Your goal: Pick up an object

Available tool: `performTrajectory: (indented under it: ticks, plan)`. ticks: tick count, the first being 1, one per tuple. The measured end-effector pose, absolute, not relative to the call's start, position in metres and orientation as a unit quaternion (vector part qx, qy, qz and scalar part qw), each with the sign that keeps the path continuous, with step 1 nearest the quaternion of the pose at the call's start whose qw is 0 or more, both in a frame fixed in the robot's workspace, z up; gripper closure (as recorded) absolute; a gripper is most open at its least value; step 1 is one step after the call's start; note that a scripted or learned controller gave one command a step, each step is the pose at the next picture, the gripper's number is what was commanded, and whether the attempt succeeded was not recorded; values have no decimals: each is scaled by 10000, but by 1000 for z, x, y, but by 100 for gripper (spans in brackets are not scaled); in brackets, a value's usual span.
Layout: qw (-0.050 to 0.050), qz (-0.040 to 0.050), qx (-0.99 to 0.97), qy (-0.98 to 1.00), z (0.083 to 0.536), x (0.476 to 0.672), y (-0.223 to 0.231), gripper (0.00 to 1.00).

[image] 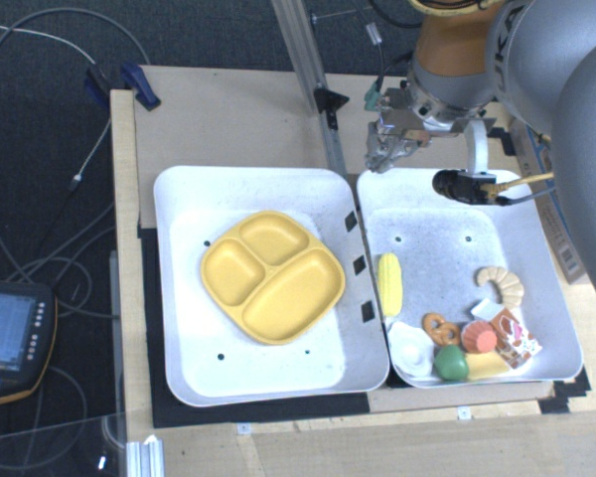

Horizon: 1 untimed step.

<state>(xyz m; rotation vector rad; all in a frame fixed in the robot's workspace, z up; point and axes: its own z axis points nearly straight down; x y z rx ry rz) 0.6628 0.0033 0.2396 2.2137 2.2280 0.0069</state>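
My gripper [385, 155] hangs over the far rim of the right bin [447, 229], near the gap between the two bins, with nothing seen in it. Toy food lies in the right bin. A yellow corn cob [389, 283] rests by the bin's left wall. A pale croissant [500, 284] lies toward the right. Clustered in the near corner are a brown pretzel [439, 327], a red round piece [480, 338], a green ball [451, 364], a white piece [410, 349] and a red-and-white packet [518, 339]. All of them sit well nearer the front than the gripper.
The left bin [184, 266] holds a yellow divided plate [273, 276]. A metal post [303, 48] rises behind the bins, close to the gripper's left. Cables and a tablet [10, 341] lie off the bench at the left.
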Motion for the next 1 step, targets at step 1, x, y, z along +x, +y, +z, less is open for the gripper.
performTrajectory:
  ticks: [1]
  plan:
    - [2, 21, 7046, 7096, 246, 674, 61, 100]
